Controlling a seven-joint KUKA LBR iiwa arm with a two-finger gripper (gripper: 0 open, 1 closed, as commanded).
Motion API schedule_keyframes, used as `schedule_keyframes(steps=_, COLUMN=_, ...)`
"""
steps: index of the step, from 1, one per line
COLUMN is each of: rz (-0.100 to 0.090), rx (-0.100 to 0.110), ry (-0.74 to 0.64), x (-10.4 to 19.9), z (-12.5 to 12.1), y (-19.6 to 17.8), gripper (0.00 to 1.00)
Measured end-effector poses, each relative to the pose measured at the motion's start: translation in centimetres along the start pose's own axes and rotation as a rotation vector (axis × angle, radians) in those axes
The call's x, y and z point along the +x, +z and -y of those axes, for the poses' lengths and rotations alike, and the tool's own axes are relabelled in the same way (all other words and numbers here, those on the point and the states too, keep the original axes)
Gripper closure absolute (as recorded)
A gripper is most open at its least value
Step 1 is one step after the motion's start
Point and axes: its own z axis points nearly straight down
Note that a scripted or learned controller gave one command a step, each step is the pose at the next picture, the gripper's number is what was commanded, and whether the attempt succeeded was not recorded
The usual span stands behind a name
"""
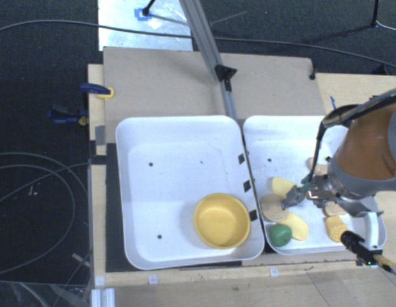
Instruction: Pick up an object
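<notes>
Clutter of small objects in the right bin (274, 133): tan disc (272, 206), green piece (280, 235), yellow pieces (296, 226) nearly touching. Gripper (292, 201) sits low just beside the disc; finger state cannot be told. Risk, as judged: crowding lets neighbours block or deflect a grasp. Yellow bowl (221, 220) occupies the left bin (166, 139).

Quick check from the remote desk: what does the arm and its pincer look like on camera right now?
The arm has a wide orange band above a grey wrist, with a black cable arcing over it. The pincer is small, dark metal with a teal touch near its base.
</notes>
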Motion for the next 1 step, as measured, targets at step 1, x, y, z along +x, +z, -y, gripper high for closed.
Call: schedule_keyframes(steps=1, rz=-0.002, rx=-0.002, ry=0.000, x=0.02, z=-0.09, y=5.02, gripper=0.00)
